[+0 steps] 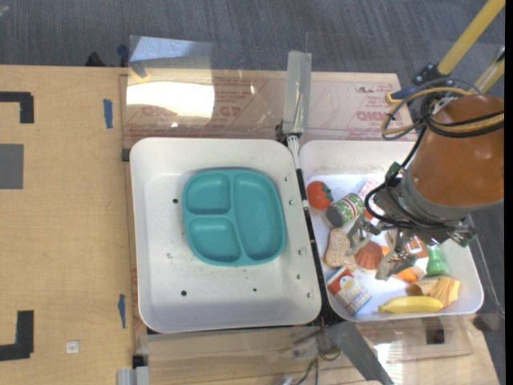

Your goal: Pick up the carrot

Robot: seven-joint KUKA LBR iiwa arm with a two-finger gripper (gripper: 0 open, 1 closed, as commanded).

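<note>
In the right bin, the gripper hangs low among the toy food, with the carrot just beside it toward the near right, a small orange piece partly hidden under the wrist; its long axis I can't make out. Whether anything sits in the grip, I cannot tell. A banana lies nearer the front wall, past the carrot
</note>
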